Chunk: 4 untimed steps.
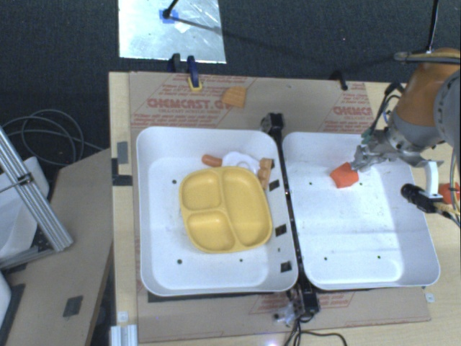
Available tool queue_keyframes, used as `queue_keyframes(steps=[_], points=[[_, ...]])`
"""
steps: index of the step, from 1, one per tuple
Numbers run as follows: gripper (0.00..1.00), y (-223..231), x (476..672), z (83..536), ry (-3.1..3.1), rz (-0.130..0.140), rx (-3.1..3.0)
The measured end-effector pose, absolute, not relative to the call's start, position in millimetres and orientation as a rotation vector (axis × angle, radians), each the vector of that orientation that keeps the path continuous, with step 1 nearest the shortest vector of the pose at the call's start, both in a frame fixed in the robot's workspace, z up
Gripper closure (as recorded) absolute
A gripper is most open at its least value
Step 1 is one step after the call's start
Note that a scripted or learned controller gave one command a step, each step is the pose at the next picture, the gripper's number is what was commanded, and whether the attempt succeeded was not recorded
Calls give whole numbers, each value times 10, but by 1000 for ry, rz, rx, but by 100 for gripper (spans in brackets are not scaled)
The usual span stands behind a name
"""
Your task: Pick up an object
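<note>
The orange block (344, 175) lies in the right bin (374, 265), near its upper left part. The gripper (366, 157) sits just up and right of it — nearly touching, not around it. I cannot tell the jaws' state; the next move looks down-left.

My gripper (362, 157) sits over right bin (360, 265), just beside block (344, 176) in its far part. Left bin (155, 215) holds divided tray (225, 209); sausage (212, 161), cup (238, 161), peg (265, 170) behind it.
</note>
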State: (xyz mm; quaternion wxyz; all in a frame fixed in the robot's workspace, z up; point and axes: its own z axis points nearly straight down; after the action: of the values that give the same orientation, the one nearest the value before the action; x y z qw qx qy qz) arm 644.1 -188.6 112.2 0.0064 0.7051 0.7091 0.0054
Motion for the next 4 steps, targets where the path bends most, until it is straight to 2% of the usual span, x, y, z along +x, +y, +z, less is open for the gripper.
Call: queue_keyframes(steps=[1,2,3,4], points=[[0,-1884,6437,1113,2220,15,2206],[0,-2077,6471,2252,2215,8,2211],[0,-2065,6711,3599,2216,14,2201],[0,-2074,5813,4147,2215,5,2218]])
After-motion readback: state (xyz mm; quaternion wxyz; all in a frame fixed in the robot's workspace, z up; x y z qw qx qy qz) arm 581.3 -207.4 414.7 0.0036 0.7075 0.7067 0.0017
